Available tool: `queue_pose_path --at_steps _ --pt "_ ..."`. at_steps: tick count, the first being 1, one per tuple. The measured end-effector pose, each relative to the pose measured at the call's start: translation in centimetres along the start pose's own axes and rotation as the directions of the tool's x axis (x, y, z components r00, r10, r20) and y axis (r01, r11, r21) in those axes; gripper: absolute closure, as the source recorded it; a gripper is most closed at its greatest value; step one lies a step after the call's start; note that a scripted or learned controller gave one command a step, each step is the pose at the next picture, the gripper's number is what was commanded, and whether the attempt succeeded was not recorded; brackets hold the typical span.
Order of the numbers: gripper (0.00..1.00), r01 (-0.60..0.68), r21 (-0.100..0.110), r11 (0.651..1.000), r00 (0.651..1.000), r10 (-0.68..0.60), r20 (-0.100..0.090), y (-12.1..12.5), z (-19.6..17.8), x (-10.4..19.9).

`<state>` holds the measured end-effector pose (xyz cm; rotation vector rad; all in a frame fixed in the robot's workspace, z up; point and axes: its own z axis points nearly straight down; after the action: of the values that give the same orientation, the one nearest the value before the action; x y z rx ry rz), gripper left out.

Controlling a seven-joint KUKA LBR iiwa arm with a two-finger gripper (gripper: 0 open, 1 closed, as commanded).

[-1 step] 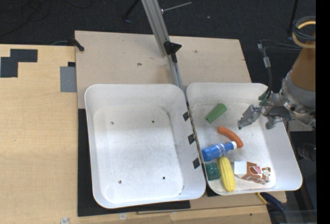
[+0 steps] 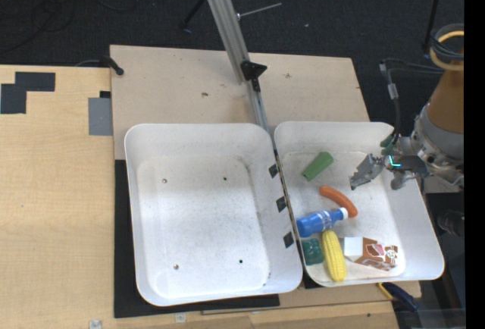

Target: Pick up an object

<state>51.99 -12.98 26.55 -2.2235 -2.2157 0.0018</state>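
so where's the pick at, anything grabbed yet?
Done: the arm has reached over the right bin. In hand: nothing; the gripper hangs above the bin's upper right with no object between its fingers. Left: the whole grasp. The green block, sausage, blue bottle and corn all lie in the bin.

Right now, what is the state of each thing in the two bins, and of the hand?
Green block: lying tilted, apart from the others.
Orange sausage-shaped toy: lying flat, above the bottle.
Blue bottle with white cap: on its side.
Yellow corn cob: lying flat, beside the bottle.
Brown and white packet: flat, near the right bin's corner.
Hand: over the right bin, holding nothing visible.
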Motion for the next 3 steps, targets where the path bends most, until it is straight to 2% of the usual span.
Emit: queue_pose_path --at_steps 1,2,3 --pt "0.0 0.003 0.005 1.0 1.0 -0.003 -0.001 -0.7 4.6 -0.1" --pt "0.0 0.002 0.006 1.0 1.0 -0.002 -0.001 -0.4 9.8 -0.9" --pt "0.0 0.002 -0.014 1.0 1.0 -0.002 -0.003 0.5 15.2 -0.7"
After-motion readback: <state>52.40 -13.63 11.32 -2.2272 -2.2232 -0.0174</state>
